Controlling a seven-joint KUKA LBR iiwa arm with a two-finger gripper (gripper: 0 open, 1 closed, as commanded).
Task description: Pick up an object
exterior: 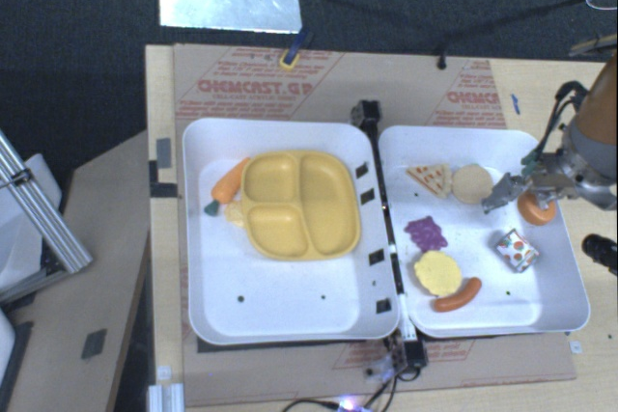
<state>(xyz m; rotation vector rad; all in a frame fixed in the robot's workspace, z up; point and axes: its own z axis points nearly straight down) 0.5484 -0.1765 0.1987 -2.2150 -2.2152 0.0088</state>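
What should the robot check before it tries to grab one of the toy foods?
1. Gripper over the right bin: ok, it sits near the bin's upper right part.
2. Something close to grab: ok, the round beige bun and an orange piece lie right by it.
3. Fingers open wide enough: cannot tell.
4. Nothing already held: cannot tell, the fingertips are too small to make out.
5. Other foods out of the way: ok, the purple piece, yellow disc and sausage lie apart, lower in the bin.
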